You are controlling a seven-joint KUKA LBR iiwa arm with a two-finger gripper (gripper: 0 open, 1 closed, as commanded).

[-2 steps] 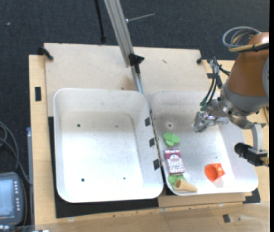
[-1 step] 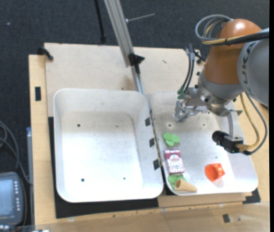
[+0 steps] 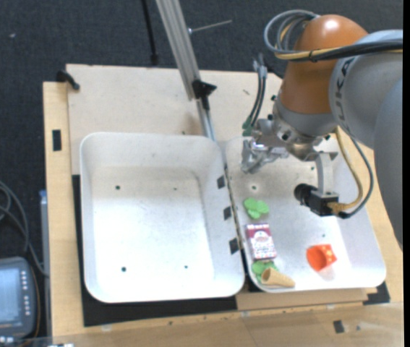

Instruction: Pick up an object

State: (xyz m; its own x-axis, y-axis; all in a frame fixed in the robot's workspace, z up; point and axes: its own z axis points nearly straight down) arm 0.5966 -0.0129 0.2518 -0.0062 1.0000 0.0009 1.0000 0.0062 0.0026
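My gripper hangs over the far left corner of the right bin, close to the wall between the two bins. Nothing shows between its fingers. Below it in the right bin lie a green piece, a small red and white box, a yellow cone with a green bit and an orange cup. The green piece is the nearest, a short way in front of the gripper.
The left bin stands beside the right one. A slanted metal pole rises behind the bins, ending near the far edge of the divider. The arm's orange wrist covers the far right of the right bin.
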